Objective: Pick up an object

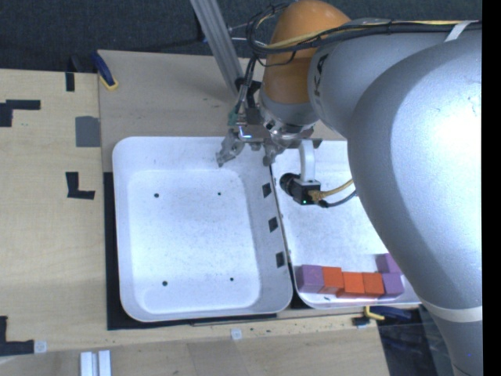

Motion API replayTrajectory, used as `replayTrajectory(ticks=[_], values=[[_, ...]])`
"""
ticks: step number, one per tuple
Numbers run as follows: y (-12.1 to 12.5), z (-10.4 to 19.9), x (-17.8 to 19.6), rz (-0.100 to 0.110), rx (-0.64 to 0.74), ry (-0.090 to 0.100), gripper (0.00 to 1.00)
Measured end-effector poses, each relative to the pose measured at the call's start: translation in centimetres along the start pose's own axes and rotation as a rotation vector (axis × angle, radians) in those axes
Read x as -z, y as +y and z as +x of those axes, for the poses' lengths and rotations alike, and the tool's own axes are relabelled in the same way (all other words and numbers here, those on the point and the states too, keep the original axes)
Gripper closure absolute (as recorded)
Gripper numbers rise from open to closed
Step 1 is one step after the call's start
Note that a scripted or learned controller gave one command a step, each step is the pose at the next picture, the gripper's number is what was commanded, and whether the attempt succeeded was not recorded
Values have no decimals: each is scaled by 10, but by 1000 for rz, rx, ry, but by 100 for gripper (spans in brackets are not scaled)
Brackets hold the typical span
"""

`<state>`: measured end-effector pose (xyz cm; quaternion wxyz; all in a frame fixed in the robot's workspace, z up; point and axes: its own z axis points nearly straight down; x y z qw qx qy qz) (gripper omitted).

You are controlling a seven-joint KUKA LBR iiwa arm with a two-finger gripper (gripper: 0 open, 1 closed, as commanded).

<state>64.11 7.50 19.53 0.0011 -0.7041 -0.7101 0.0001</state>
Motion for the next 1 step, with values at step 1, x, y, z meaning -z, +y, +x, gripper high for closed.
replayTrajectory(ticks=[1], values=[[-17, -49, -4, 2, -12, -4, 0]])
